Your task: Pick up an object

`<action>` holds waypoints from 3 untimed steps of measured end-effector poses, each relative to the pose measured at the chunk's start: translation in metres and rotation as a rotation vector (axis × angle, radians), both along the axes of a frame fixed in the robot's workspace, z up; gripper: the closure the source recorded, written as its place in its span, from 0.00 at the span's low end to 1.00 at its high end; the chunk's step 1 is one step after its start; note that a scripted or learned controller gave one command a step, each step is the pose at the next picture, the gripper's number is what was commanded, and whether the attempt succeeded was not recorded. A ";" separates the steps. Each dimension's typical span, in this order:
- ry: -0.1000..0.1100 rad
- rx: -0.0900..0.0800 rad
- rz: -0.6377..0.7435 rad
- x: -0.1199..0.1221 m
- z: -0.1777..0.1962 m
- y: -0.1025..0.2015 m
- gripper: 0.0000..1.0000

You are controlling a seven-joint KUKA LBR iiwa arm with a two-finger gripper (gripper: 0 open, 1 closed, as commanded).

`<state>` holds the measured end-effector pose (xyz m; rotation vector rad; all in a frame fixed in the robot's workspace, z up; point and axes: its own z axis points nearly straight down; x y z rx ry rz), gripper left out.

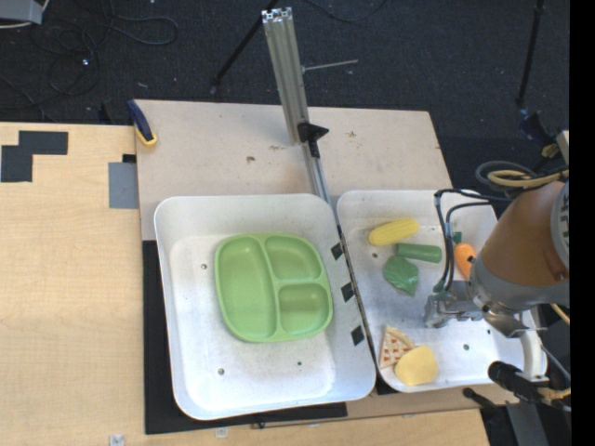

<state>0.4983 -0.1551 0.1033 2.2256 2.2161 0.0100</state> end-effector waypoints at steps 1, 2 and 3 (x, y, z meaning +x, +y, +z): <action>0.004 -0.004 0.006 -0.003 0.053 0.009 1.00; 0.001 -0.005 0.006 0.003 0.114 0.014 1.00; 0.002 -0.005 0.006 0.004 0.156 0.013 1.00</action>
